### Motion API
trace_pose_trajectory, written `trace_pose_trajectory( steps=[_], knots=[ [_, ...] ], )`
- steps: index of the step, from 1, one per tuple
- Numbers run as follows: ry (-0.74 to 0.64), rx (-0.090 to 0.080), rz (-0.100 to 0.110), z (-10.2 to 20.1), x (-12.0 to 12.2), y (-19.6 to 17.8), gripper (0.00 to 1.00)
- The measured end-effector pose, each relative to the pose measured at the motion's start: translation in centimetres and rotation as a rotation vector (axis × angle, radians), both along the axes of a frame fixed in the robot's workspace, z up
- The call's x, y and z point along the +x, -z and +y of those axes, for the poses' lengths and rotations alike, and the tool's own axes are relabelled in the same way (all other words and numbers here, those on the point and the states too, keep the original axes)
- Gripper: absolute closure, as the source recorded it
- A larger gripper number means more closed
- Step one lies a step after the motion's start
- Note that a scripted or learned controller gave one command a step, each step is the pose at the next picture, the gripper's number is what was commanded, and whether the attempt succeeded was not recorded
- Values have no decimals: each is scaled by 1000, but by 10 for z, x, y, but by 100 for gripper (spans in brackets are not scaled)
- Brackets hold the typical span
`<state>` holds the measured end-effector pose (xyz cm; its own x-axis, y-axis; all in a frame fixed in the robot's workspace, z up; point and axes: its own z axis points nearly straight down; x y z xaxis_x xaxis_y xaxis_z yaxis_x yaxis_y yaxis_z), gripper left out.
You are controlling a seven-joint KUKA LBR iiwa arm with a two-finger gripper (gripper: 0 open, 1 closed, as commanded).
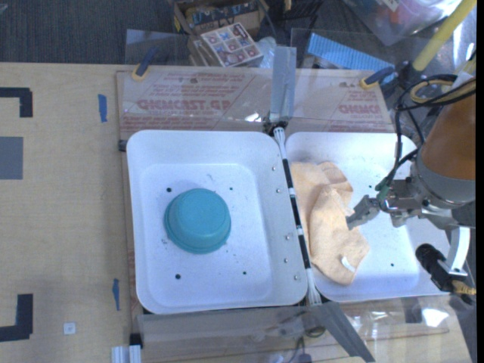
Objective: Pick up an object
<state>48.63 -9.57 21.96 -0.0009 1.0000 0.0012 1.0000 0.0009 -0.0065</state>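
Two bins side by side on the surface (60, 225), seen from the one camera above. Hand (361, 212) low in the right bin (393, 274), reaching in from the right, dark fingers (364, 206) at the right edge of the cloth (327, 225). Cannot tell whether those fingers stand apart or together: too small and dark against the cloth's shadow. Nothing visibly pinched between them, so no hold to claim.

Cloth just left of the hand, crumpled, pale orange, lying against the divider between the bins and spread toward the near wall. Bowl (198, 219), teal and upside down, well to the hand's left, alone in the left bin (151, 157).

Risks, as judgements only. Likely to catch a mere fold at the cloth's edge; thin fabric apt to slip out on the lift, or to unfurl and drag. Possible closing on air beside the cloth instead of on it, given the contact at the very border. Possible scraping of fingertips on the bin floor if pressed down for a deeper bite. Cables (404, 138) hanging near the wrist, liable to snag on a quick rise. Bowl a poor alternative: smooth dome, wide for two fingers.
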Motion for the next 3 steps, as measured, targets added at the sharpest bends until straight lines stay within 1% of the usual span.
trace_pose_trajectory(
  steps=[1,2,3],
  knots=[
    [40,-1,-13,-28,17,132,0],
    [43,-2,-17,-30,18,123,100],
    [-105,-1,-4,-12,44,29,100]
  ],
)
